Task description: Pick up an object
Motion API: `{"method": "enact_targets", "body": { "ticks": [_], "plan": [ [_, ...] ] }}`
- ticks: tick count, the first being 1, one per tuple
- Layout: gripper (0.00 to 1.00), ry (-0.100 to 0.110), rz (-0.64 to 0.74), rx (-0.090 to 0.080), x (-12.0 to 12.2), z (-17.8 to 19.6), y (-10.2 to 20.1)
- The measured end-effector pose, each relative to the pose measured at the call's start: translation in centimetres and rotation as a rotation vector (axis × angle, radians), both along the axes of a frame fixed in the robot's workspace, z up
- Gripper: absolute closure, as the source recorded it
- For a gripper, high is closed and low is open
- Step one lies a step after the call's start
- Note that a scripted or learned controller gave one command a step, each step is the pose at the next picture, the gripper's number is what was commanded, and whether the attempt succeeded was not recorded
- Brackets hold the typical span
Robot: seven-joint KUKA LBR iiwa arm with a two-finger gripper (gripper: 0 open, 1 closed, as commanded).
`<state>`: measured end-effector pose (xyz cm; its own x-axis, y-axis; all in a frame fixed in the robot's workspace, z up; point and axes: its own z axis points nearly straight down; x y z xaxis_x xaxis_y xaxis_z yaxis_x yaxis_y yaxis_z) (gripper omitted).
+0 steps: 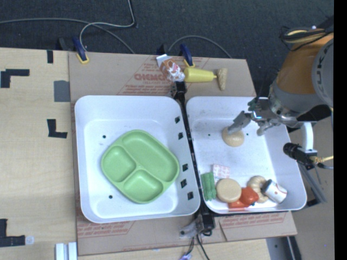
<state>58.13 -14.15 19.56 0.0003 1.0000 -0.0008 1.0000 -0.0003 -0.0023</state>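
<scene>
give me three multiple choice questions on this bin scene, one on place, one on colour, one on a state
1. Where does the divided plate lie?
A. in the left bin
B. in the right bin
C. on the cardboard behind the bins

2. What colour is the divided plate?
A. red
B. green
C. blue

3. How does the hand stand to the tan round object?
A. far off, above the left bin
B. right at it, in the right bin
C. outside both bins

Answers:
1. A, the plate sits on the floor of the left bin.
2. B, it is light green all over.
3. B, the hand's tip meets the tan object's top inside the right bin.
</scene>
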Motion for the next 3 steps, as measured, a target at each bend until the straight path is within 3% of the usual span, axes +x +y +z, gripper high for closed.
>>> {"method": "enact_targets", "body": {
  "ticks": [1,2,3],
  "plan": [
    [0.0,-0.007,0.001,-0.001,2.7,-10.9,-1.8],
    [1.0,-0.007,0.002,-0.003,2.8,-9.8,-1.9],
    [1.0,-0.007,0.002,-0.003,2.8,-8.9,-1.8]
  ]
}}
